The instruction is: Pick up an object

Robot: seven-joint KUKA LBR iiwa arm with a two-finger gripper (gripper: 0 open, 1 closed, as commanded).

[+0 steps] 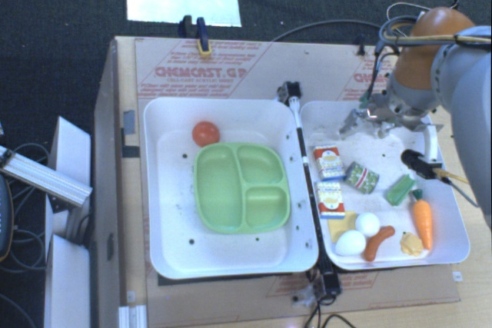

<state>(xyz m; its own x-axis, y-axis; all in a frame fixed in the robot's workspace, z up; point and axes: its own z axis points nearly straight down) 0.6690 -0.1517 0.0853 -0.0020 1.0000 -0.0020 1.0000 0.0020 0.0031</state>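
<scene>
My gripper point(367, 125) hangs over the far end of the right bin point(458, 242), open, with nothing between its fingers. Nearer in that bin lie two small red-and-white boxes point(329, 162) point(330, 198), a green can point(361, 177), a green block point(400, 189) and an orange carrot point(422, 220). Along the front edge are two white eggs point(367, 223) point(350, 243), a brown sausage point(378, 242), a yellow cheese slice point(344, 221) and a yellow lump point(412, 243). The closest box is a short way in front and to the left of the gripper.
The left bin point(154, 188) holds a green divided plate point(241, 187) and a red tomato point(205, 133) behind it. A black clamp bar point(301, 142) runs between the two bins. The arm point(453, 57) enters from the right.
</scene>
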